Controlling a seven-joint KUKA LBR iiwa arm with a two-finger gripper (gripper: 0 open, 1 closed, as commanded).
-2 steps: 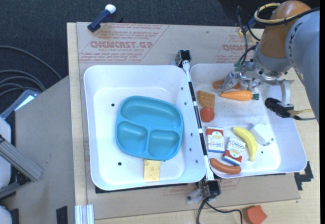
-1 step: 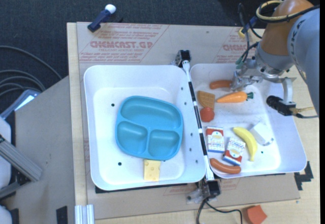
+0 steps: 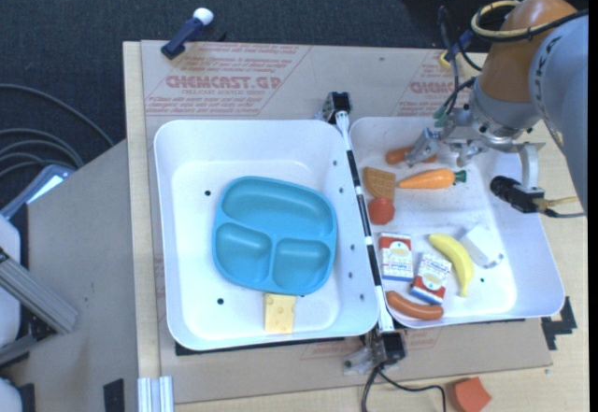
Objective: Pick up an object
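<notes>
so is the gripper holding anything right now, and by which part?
Cannot be told. The gripper is low in the right bin, beside the carrot, but the view does not show anything between its fingers.

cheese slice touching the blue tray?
Touching. The camera view shows the cheese slice tucked against the blue tray's near edge, with no white bin floor between them.

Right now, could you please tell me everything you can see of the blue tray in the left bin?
The blue tray looks like smooth, light-blue plastic, with rounded corners and three shallow compartments: one long, two smaller. It lies flat, slightly turned, on the floor of the left bin. A yellow cheese slice with holes touches its near edge.
</notes>
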